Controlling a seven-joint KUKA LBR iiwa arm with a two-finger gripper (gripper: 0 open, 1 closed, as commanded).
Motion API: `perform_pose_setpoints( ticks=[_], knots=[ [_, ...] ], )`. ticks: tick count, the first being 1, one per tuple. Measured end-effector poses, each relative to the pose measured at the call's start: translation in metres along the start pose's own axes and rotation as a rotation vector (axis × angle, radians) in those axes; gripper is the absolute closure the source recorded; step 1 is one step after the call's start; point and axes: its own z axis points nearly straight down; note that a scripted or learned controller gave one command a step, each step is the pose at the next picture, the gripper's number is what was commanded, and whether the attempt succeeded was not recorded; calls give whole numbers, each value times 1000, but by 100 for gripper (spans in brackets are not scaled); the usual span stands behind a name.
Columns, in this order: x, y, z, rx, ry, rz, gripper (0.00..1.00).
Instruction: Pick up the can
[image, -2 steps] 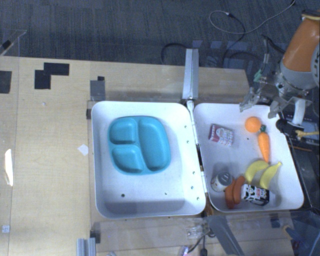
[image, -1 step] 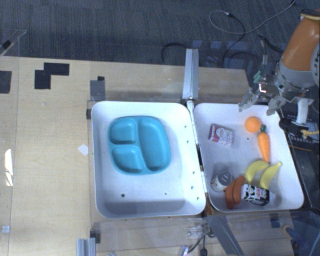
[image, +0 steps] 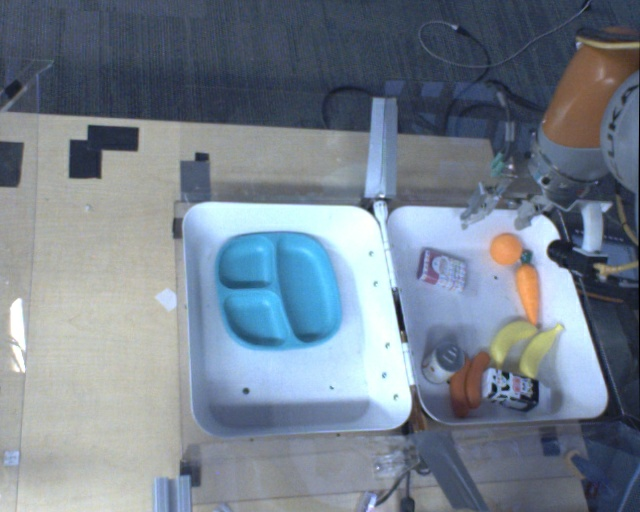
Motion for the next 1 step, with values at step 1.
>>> perform_pose_setpoints(
  ticks=[1],
  knots=[
    [42,7,4,1,1,293,0]
  ],
)
